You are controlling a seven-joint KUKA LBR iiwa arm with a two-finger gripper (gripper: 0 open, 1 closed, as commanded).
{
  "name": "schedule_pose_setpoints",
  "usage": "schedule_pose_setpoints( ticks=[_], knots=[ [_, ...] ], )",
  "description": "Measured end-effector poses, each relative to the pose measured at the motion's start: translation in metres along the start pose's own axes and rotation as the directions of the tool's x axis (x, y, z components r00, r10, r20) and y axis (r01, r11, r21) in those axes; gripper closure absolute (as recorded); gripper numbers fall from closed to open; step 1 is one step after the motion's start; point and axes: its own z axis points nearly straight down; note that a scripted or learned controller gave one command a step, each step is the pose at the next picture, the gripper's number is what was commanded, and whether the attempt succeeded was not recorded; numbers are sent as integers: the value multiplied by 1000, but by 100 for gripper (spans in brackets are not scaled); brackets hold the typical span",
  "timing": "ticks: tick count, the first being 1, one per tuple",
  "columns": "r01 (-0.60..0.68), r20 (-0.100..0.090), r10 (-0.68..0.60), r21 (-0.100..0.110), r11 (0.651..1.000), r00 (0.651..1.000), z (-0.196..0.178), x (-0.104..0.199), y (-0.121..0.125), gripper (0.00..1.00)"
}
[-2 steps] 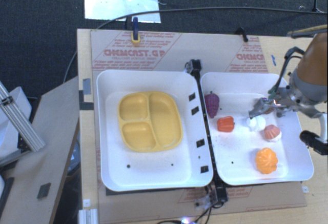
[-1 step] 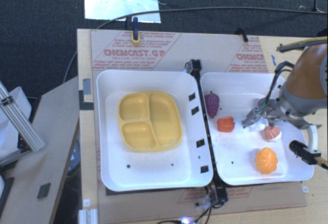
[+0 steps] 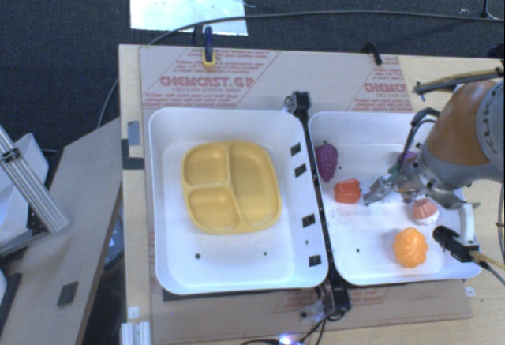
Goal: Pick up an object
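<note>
In the right bin (image 3: 371,272) lie several toy foods. A purple grape bunch (image 3: 326,159) sits near its left wall, with a red piece (image 3: 347,191) just below it. An orange fruit (image 3: 410,247) lies toward the front, and a pink and white piece (image 3: 424,211) rests above it, against the arm. My gripper (image 3: 377,191) hangs low over the middle of this bin, just right of the red piece and apart from it. Nothing shows in its grasp. A small purple thing (image 3: 408,155) peeks out behind the wrist.
The left bin (image 3: 170,256) holds a yellow divided plate (image 3: 230,185). A black hinge strip (image 3: 309,178) runs between the two bins. The grey arm with its orange band (image 3: 465,130) covers the right bin's far right side.
</note>
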Motion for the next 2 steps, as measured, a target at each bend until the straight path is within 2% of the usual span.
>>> schedule_pose_setpoints(
  ticks=[1,2],
  knots=[
    [0,2,0,-5,1000,1000,-13,0,1,100],
    [-1,3,1,-8,1000,1000,-75,-3,-3,100]
  ],
)
